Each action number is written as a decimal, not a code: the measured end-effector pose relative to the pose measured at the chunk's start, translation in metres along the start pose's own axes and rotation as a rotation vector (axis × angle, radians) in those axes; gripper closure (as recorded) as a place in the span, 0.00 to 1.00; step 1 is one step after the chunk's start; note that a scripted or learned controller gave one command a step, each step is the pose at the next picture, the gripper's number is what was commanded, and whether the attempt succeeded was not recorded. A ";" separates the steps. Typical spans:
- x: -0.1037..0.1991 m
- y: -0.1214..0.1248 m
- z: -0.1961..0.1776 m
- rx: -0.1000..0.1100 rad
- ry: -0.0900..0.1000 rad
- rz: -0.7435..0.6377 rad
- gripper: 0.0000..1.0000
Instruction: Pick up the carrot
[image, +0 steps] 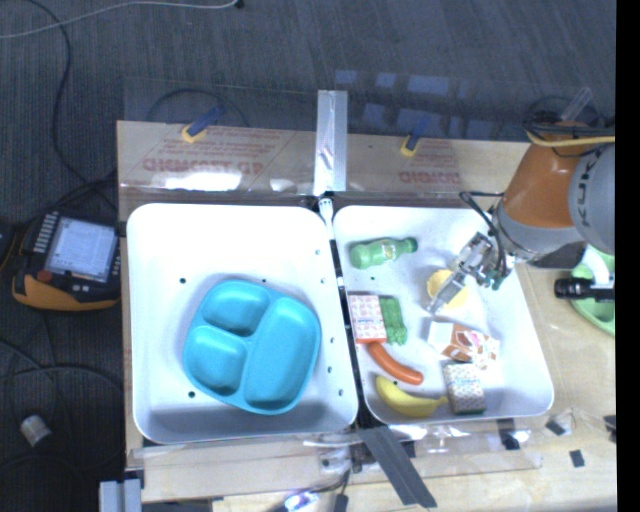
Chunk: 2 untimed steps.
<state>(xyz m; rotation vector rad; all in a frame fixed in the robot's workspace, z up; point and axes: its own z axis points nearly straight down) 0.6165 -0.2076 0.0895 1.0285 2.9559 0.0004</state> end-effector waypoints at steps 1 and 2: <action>-0.039 0.013 -0.084 0.003 0.008 0.110 0.00; 0.020 0.010 -0.042 0.004 0.011 0.157 0.00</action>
